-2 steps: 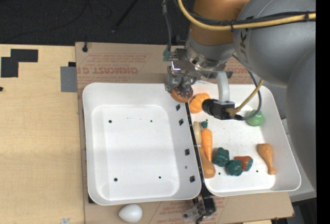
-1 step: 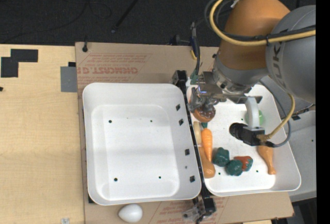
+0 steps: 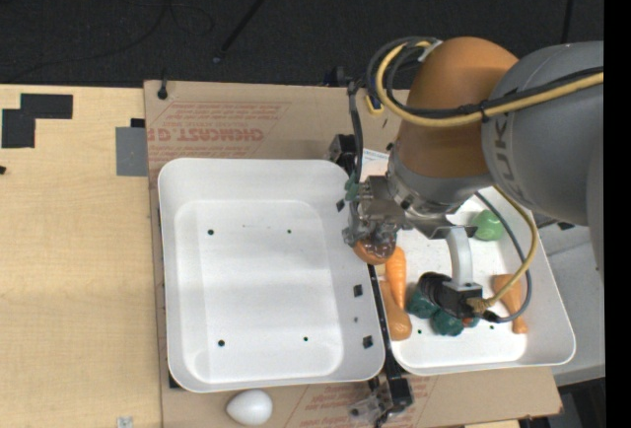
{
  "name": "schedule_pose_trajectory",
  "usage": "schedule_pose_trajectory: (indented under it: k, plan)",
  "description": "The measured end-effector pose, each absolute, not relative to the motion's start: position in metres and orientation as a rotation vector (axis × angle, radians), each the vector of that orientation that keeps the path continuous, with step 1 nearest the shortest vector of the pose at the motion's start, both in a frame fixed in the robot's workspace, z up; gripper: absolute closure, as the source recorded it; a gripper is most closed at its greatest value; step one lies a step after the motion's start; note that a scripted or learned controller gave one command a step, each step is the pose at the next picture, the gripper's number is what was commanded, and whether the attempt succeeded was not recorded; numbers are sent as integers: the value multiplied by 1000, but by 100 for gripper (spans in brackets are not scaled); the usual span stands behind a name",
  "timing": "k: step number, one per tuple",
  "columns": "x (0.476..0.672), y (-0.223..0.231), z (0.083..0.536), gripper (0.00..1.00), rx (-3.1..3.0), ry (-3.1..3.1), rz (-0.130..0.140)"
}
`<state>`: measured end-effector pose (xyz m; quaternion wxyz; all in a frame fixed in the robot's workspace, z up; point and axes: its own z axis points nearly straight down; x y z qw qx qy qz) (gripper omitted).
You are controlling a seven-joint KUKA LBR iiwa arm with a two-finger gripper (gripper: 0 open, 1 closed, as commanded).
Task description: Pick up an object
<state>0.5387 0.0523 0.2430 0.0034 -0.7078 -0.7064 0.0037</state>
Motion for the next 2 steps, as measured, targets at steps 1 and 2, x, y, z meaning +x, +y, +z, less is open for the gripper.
schedule_pose_trajectory:
  k: [1,2]
  plan:
    - [594,148,295,100,-2212,-2233,-10]
    - [595,197,215,100,-2212,-2222,13]
